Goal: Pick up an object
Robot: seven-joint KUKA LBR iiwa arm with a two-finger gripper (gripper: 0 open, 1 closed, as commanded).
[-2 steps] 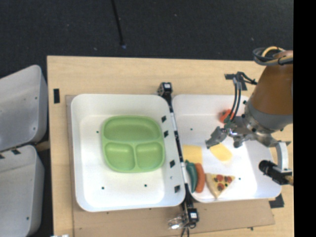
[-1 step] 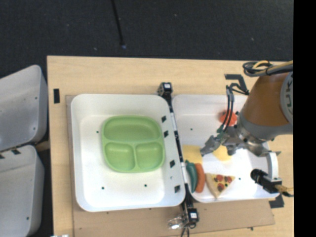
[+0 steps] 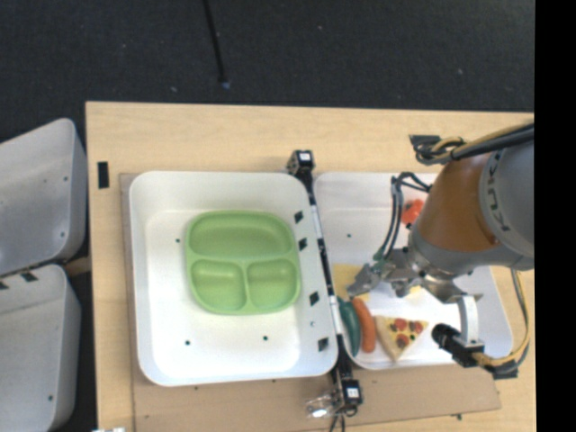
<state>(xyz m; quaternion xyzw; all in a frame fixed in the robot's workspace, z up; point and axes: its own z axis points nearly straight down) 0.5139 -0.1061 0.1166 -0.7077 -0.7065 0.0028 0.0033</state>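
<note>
My gripper [image 3: 371, 280] hangs low over the middle of the right bin [image 3: 360, 201], under the grey and orange arm [image 3: 463, 210] that reaches in from the right. Just below it, by the bin's front left corner, lie a reddish-orange sausage [image 3: 364, 323] and a thin green piece [image 3: 346, 317] side by side. A pizza slice [image 3: 400, 333] with red toppings lies to their right. A yellow item [image 3: 346, 274] shows partly to the left of the gripper. A small orange-red object [image 3: 412, 211] peeks out beside the arm at the back. Nothing shows in the gripper's grasp.
The left bin [image 3: 157, 241] holds a green divided plate [image 3: 242, 261] in its middle. A black-clipped divider rail [image 3: 317, 250] runs between the bins. Cables [image 3: 493, 354] trail from the wrist at the right bin's front right corner. Wooden bench [image 3: 207, 138] surrounds both bins.
</note>
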